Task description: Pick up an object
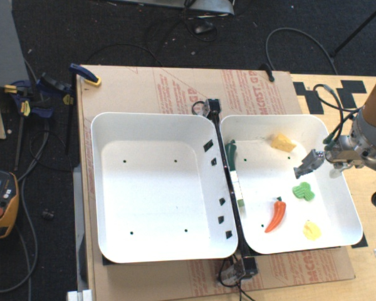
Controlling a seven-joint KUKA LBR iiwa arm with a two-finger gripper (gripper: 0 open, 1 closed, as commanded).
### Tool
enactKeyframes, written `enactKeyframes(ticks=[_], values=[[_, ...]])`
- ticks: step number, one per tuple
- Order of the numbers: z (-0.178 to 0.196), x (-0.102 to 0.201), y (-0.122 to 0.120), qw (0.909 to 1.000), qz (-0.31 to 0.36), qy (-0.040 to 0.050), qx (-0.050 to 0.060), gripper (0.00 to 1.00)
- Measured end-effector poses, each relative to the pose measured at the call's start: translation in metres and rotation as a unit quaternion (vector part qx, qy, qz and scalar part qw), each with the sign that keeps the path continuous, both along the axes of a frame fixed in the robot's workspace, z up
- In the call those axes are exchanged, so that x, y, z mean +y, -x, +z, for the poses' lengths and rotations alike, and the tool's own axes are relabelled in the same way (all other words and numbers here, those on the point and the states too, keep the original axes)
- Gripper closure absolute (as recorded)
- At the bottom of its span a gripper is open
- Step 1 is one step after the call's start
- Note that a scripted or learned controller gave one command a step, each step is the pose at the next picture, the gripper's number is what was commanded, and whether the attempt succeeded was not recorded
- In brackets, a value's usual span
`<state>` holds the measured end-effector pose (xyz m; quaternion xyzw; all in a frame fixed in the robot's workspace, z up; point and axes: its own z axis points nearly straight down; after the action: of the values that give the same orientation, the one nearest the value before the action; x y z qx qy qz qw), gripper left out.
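The right white bin (257, 133) holds several small items. A yellow chunk (283, 143) lies near its back, a green piece (304, 192) on its right side, a red-orange pepper (276, 216) toward the front, and a pale yellow piece (311, 231) at the front right. My gripper (308, 164) reaches in from the right and hovers just above and behind the green piece. Nothing shows between its dark fingers.
The left white bin (100, 168) sits beside the right one, with a dark divider strip (229, 180) and a green clip between them. Cardboard underlies both bins. Clamps and cables lie at the far left, beyond the bench.
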<state>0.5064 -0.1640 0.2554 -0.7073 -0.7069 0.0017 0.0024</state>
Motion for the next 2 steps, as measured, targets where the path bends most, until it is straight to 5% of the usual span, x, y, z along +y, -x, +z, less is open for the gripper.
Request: enactKeyframes(ticks=[1, 2], values=[[0.003, 0.000, -0.001, 1.0000, 0.001, 0.0005, -0.003, 0.00], [-0.047, 0.010, -0.004, 1.0000, 0.001, 0.0000, -0.001, 0.00]])
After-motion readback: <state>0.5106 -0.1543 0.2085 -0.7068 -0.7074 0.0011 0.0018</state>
